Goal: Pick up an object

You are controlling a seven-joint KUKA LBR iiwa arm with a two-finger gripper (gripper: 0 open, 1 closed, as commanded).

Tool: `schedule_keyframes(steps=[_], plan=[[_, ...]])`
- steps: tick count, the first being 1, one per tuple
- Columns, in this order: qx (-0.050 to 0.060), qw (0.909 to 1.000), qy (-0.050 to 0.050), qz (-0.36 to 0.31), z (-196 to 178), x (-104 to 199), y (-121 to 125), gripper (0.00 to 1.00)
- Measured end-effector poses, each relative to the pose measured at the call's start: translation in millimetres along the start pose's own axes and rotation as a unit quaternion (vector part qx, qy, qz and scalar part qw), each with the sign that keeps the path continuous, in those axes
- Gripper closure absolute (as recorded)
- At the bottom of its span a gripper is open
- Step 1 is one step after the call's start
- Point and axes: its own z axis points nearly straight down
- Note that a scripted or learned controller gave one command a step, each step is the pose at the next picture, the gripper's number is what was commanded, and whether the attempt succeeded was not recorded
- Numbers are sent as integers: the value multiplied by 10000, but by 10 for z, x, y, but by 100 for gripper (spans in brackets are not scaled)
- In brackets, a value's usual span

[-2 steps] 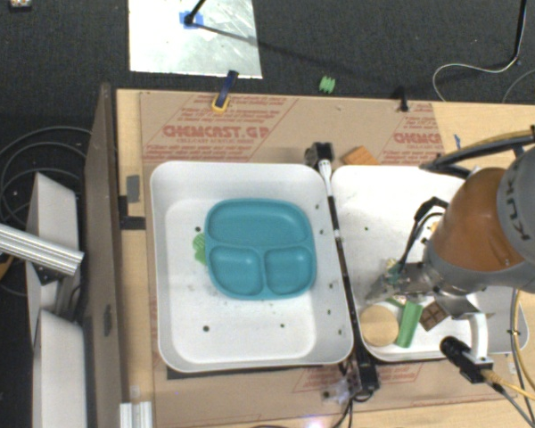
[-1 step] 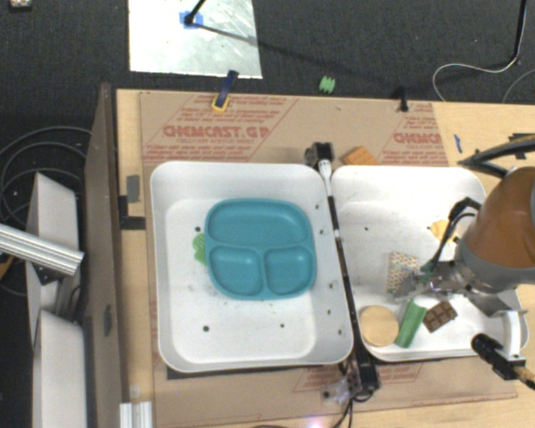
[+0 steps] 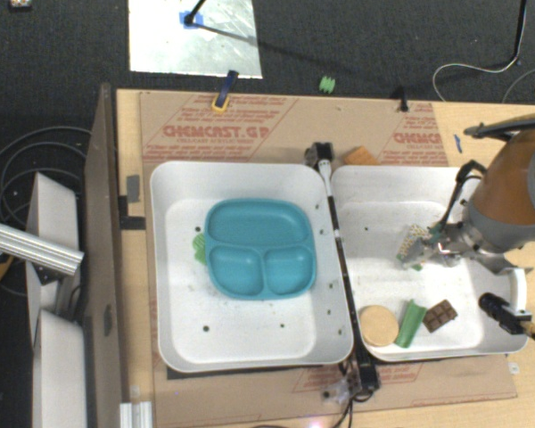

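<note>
Tool (image 3: pixel 421 248) sits at a small pale speckled object (image 3: pixel 415 235) in right bin (image 3: pixel 374 194)

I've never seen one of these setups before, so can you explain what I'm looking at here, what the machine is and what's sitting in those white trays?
One camera looks down at a slant on a bench. The grey and orange shape at the right is a robot arm; its gripper is down in the right bin, beside a small speckled object. Whether it holds anything is unclear. That bin also has a tan round disc, a green stick and a brown block. The left bin holds a blue divided plate.
</note>
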Motion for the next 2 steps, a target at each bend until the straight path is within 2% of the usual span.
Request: schedule_keyframes(steps=[1,2], plan=[[-10,10000,-2,-9,0,-268,726,0],[13,10000,8,-19,-105,-260,702,100]])
